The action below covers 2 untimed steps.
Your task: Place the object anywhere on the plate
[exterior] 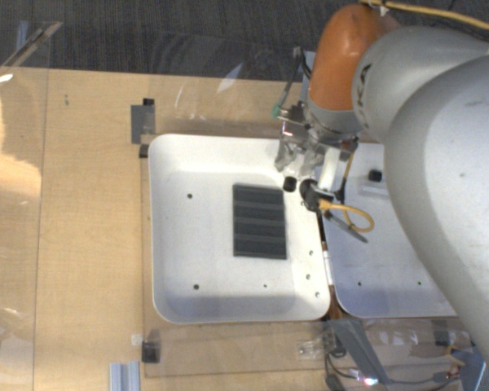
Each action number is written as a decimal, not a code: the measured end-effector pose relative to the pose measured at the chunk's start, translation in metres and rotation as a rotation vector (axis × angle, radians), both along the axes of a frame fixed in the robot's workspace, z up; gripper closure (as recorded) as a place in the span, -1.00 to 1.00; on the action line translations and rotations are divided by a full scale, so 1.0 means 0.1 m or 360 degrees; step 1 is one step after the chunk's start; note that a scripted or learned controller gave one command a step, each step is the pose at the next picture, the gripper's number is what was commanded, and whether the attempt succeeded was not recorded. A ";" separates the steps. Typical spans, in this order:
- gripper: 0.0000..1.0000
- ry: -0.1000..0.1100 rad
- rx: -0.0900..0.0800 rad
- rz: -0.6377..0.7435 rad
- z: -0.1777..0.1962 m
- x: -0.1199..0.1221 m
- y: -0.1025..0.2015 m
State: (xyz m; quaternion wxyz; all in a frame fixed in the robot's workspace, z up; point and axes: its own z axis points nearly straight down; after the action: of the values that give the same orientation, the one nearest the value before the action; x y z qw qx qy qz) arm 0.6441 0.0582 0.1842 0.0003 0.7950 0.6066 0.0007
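Observation:
A dark grey ribbed rectangular plate [259, 221] lies flat in the middle of the left bin [179, 243]. My gripper [293, 168] hangs over the upper right part of that bin, just up and to the right of the plate's far corner and apart from it. The wrist hides what is under the gripper, and I see nothing held in it. A small black thing [375, 175] lies in the right bin [383, 275] close to the wrist.
The grey arm covers most of the right bin and the right side of the view. The wall between the two bins [327, 259] runs just right of the plate. Wooden bench [65, 218] lies to the left.

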 end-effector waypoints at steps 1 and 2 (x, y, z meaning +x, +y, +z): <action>1.00 -0.0005 0.0000 0.0748 0.20 -0.28 0.61; 1.00 -0.0011 -0.0002 0.1447 -0.87 -0.15 1.05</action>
State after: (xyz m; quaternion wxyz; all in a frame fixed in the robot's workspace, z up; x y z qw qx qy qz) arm 0.6291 0.1631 0.0969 0.0023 0.4478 0.8941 0.0030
